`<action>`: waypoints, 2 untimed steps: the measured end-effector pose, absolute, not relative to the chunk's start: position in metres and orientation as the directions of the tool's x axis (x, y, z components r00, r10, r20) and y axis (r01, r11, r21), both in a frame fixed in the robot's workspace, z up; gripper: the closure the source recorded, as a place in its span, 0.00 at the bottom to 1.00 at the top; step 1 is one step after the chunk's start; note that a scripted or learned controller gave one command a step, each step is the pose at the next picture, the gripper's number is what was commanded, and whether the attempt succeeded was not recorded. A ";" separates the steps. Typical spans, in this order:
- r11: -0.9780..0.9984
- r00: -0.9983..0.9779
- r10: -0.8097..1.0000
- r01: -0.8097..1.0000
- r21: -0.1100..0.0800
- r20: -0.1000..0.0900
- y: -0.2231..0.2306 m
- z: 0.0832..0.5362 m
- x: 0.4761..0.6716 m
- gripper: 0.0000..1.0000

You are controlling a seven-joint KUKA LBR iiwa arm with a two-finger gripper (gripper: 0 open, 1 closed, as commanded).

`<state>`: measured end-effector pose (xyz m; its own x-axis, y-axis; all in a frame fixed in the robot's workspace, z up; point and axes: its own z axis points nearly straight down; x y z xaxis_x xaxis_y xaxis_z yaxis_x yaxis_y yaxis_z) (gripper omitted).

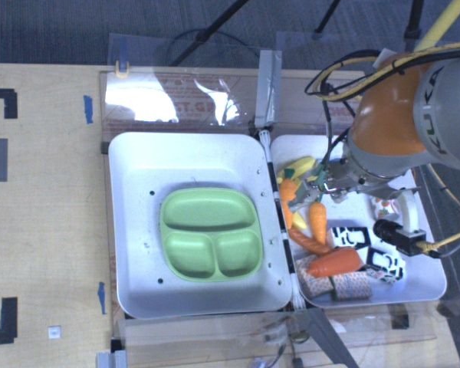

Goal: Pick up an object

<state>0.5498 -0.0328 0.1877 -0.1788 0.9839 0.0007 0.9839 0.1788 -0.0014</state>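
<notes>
One hand [320, 184] above small carrot [317, 221].

Light wooden bench [46, 205] spans frame below dark floor strip at top. Two shallow white bins sit on it side by side, touching at centre: left bin [130, 167] mid-frame, right bin [429, 282] toward right edge. Black angular markings [4, 102] and blue tape bits [87, 108] on bench surface at left.
</notes>
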 end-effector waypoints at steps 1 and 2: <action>0.144 -0.144 0.990 0.990 0.003 -0.001 -0.058 0.203 0.589 0.00; 0.102 -0.102 0.995 0.995 -0.003 0.001 -0.047 0.184 0.551 0.00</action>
<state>0.5507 -0.0469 0.1841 -0.1018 0.9948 0.0007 0.9948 0.1018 -0.0027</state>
